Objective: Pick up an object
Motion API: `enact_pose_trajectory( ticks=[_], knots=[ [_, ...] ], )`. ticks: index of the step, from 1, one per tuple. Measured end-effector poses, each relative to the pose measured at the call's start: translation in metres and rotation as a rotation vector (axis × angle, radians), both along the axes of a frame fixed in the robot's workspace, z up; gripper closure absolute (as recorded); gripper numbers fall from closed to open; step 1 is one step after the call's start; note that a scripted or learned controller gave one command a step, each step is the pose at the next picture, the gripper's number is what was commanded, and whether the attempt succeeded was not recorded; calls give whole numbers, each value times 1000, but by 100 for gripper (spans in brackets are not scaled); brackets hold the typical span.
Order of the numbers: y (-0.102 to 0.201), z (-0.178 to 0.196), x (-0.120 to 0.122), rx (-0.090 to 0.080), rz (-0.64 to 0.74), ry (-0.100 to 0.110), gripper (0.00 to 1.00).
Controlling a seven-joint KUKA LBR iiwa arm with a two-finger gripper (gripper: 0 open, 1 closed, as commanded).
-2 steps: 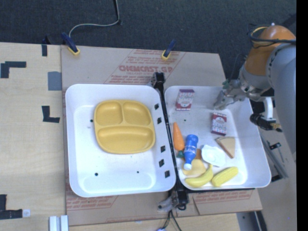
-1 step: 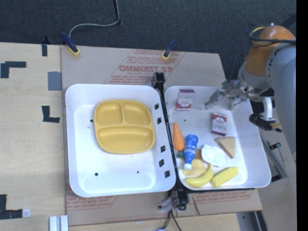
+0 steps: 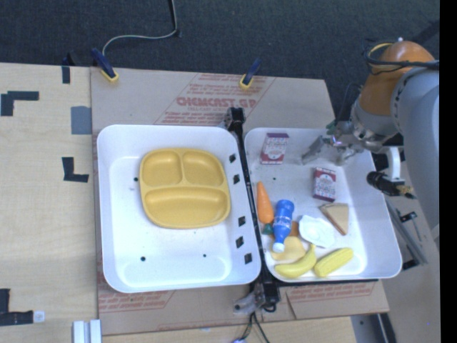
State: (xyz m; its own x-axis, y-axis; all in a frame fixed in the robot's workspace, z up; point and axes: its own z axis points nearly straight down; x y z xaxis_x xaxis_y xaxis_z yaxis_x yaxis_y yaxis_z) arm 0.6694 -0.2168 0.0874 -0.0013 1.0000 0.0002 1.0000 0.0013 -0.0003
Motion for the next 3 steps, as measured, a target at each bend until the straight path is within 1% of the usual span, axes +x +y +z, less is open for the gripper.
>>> enact_pose_trajectory(
  ticks=[2, 3],
  knots=[
    [11, -1, 0, -6, -1, -4, 0],
    [6, -1, 0, -3, 0, -4, 0]
  ],
)
